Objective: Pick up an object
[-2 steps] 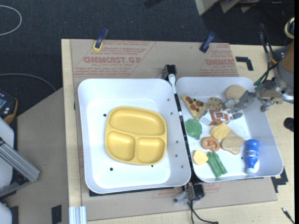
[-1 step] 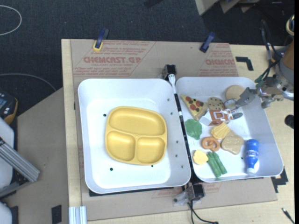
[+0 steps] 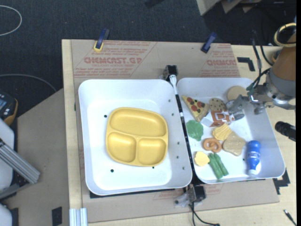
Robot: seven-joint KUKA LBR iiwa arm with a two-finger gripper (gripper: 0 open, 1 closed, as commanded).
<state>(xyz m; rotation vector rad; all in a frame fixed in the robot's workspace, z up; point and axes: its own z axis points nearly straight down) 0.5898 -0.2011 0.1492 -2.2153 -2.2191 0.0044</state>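
The gripper [image 3: 233, 111] hangs low in the right bin [image 3: 273, 140], at about one o'clock from that bin's middle, and whether its fingers are apart or together cannot be told. Right at its tip lie a brown pretzel-like piece [image 3: 218, 118] and a round brown cookie [image 3: 216, 104], with a tan disc [image 3: 234, 93] at its twelve o'clock. A pizza slice [image 3: 195, 107] sits at nine o'clock of the gripper, near the bin's left wall. Towards six o'clock the toys crowd together: a green leafy piece [image 3: 194, 129], a ridged yellow chip [image 3: 221, 132], a tan bread slice [image 3: 234, 145], an orange ring [image 3: 211, 145], a pale yellow piece [image 3: 201, 159] and a green bean pod [image 3: 217, 165]. A blue and white bottle [image 3: 253, 156] lies apart at five o'clock, with bare floor around it up to the right rim. The left bin [image 3: 89, 126] holds a yellow divided plate [image 3: 137, 136] at its middle, with open white floor all round.
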